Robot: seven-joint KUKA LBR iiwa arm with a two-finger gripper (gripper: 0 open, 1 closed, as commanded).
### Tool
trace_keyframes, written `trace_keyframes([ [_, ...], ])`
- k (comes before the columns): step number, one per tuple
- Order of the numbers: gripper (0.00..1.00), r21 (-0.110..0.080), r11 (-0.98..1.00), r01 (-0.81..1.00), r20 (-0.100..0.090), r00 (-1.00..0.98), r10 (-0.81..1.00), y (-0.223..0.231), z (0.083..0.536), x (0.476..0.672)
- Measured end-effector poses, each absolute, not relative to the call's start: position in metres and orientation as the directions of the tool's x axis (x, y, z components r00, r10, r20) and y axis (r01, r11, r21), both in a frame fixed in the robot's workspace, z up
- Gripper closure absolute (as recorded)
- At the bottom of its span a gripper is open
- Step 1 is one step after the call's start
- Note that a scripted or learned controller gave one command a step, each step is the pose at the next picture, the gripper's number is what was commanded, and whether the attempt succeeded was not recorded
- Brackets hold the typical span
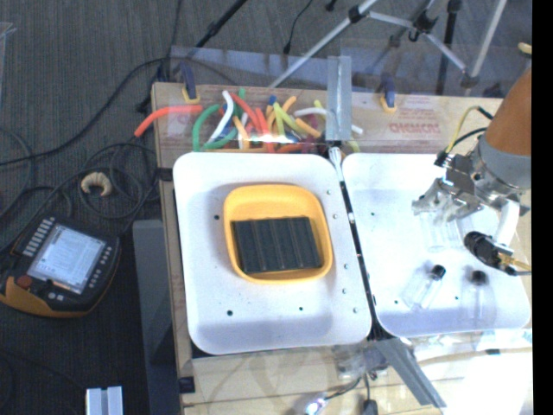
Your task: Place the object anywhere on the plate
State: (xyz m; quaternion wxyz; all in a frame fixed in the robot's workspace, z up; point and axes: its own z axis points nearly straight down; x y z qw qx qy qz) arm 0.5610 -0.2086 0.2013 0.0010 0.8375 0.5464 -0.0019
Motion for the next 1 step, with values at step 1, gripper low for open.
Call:
trace_keyframes([
  [1,1.0,-0.003,-0.289,0.957,-0.001,0.289,0.957,-0.161,0.2011,0.5028],
])
